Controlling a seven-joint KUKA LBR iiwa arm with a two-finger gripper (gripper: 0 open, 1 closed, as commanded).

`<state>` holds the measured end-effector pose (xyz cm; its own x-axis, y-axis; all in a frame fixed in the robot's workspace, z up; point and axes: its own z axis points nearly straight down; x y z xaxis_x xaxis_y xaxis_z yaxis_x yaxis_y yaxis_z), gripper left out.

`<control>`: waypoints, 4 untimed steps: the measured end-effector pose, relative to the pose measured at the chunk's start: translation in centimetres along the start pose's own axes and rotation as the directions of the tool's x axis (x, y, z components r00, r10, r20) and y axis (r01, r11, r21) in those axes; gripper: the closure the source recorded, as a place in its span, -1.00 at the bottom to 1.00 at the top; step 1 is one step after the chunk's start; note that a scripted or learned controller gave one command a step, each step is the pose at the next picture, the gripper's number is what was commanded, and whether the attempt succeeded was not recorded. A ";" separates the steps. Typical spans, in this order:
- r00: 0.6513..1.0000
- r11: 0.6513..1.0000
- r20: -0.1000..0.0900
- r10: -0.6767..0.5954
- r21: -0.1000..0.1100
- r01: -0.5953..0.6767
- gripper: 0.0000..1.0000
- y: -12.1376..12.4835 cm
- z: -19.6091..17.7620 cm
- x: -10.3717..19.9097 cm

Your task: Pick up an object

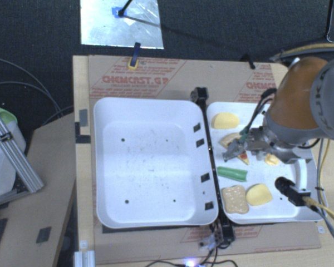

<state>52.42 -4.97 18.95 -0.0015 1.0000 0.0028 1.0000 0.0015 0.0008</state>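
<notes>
Two white bins sit side by side on a cardboard sheet (156, 78) printed in red. At far left an aluminium frame (11, 154) stands by a pale table (50, 171). Above the cardboard, on the dark floor, lies a metal sheet (121, 15). A yellow-and-blue clamp (134, 57) sits at the cardboard's top edge. The left bin (147, 160) shows a white floor with a few dark dots. Black clips (200, 142) run down the seam where the bins meet.

The right bin (270, 209) holds the loose things. Nearest the seam, from top to bottom, are a yellow lump (225, 120), a tan piece (229, 139), a green stick (232, 173) lying flat, and a cracker (235, 199). An orange bit (244, 159) lies just above the green stick's right end. A yellow wedge (258, 194) sits just beside the cracker, on its right. A small yellow bit (272, 159) lies further right, near the wrist.

The gripper (232, 150) is low in the right bin, between the tan piece and the green stick and just beside the orange bit. Whether it is spread, closed, or touching the tan piece cannot be told. The arm (300, 99), grey with an orange band, reaches in from the right over the bin's right half.
</notes>
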 end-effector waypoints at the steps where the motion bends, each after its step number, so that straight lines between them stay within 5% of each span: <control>1: 1.000 1.000 0.005 0.003 0.000 -0.003 -1.00 4.5 9.0 -4.9; 2: 1.000 1.000 0.003 -0.002 -0.003 0.002 1.00 4.5 7.5 -4.6; 3: 1.000 1.000 0.002 0.002 0.003 -0.002 1.00 0.2 10.7 -4.0; 4: 1.000 1.000 0.000 -0.012 -0.009 0.012 1.00 0.8 -0.1 5.8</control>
<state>53.18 0.85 19.03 -0.0132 0.9999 0.0028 0.9999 0.0132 0.0102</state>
